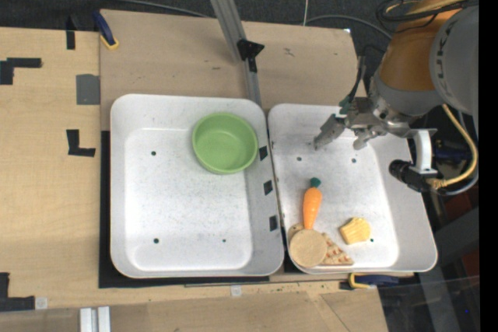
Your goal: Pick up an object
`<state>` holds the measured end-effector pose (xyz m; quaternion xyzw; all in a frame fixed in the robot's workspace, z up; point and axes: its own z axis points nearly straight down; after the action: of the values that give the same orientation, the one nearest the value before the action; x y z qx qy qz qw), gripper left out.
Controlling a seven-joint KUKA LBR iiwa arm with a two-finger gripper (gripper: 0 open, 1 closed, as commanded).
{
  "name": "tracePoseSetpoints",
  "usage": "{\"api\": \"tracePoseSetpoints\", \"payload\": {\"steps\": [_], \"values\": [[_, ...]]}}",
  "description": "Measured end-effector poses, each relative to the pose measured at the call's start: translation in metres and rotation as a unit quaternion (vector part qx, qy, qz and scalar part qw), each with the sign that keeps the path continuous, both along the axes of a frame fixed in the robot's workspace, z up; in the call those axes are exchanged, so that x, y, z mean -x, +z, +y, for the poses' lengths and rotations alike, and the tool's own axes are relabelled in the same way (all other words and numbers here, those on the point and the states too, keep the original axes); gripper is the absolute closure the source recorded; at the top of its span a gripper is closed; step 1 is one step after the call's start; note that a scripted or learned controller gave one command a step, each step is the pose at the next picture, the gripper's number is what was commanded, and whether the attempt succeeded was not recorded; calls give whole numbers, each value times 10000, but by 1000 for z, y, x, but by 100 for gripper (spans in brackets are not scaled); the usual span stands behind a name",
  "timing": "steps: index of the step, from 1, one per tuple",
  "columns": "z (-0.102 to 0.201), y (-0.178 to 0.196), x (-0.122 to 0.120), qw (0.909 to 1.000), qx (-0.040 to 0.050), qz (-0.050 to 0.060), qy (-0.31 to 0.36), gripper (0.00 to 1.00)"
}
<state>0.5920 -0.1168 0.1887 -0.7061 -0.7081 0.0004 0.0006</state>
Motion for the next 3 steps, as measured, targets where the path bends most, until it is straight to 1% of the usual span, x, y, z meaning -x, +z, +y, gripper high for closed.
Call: {"api": "tracePoseSetpoints", "payload": {"steps": [1,2,3], "values": [[0,0,0,10000,-1,2,-2,0],[-4,-56,10,10000,2,29,-7,0],[-4,-101,10,10000,13,-5,-4,0]]}}
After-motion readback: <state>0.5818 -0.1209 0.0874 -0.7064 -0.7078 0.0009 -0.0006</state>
